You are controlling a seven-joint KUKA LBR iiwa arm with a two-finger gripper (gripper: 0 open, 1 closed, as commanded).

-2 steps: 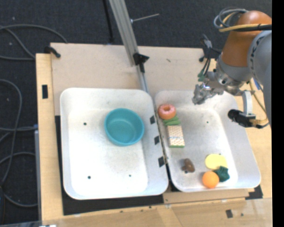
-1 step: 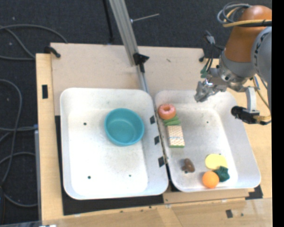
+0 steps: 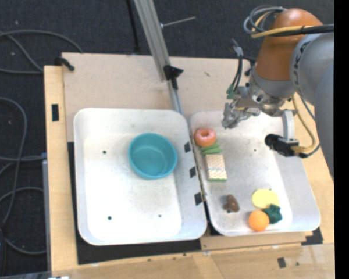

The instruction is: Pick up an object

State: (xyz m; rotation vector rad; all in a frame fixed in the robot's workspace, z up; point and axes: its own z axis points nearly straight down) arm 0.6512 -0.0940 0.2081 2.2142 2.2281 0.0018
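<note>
Camera view: sponge block (image 3: pixel 216 166) lies lengthwise, long axis running near-to-far.

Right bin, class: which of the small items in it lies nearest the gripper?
The pink ring-shaped item, at the bin's upper left just below the gripper. The sponge, brown piece and orange ball lie lower.

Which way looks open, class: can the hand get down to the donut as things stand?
Probably yes. The hand hangs over the right bin, near the donut, with bare floor between them. The donut sits tight against the bin's left wall, with the sponge close below, so there is little room on those sides.
</note>
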